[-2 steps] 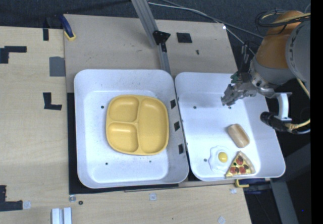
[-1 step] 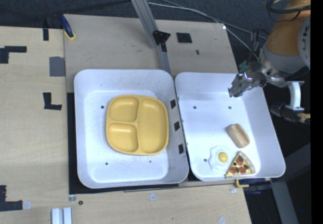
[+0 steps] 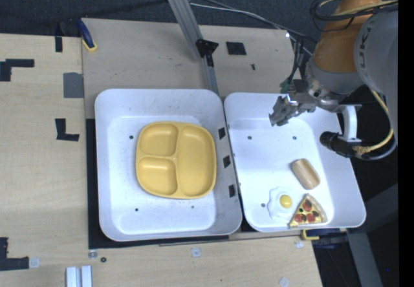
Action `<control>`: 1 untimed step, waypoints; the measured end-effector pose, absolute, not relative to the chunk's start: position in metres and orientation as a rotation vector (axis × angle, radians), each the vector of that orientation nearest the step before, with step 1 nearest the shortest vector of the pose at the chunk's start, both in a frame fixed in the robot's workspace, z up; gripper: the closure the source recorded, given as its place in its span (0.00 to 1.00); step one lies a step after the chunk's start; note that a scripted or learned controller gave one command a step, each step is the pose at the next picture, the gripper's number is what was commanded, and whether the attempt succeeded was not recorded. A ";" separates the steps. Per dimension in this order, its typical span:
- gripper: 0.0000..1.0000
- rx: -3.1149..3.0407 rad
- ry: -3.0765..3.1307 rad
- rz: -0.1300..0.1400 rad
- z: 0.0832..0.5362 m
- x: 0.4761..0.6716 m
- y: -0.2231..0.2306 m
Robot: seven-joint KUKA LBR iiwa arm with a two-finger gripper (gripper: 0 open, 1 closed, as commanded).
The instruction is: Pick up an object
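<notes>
The gripper hangs over the far part of the right bin, with nothing visibly between its fingers; whether they are spread or closed cannot be told. Well below it, toward the near edge, lie a bread roll, a fried egg and a pizza slice, with bare floor between. Far to its left, the yellow divided plate sits in the left bin.

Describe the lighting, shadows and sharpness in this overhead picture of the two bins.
Camera view: even, soft light; faint shadow around the yellow tray in the left bin; no strong glare on the right bin; the end effector looks slightly blurred and dark; the toy food is small and coarse.
</notes>
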State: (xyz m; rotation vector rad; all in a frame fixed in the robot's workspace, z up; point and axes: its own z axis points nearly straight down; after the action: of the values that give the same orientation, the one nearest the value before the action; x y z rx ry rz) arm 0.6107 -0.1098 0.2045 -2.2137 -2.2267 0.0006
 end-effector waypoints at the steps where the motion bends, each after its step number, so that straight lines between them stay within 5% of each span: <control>1: 1.00 -2.213 -2.226 0.001 0.197 0.614 -0.060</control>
State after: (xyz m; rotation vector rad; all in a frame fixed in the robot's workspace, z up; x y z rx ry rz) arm 0.6145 -0.0595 0.1972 -2.2129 -2.2265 0.0011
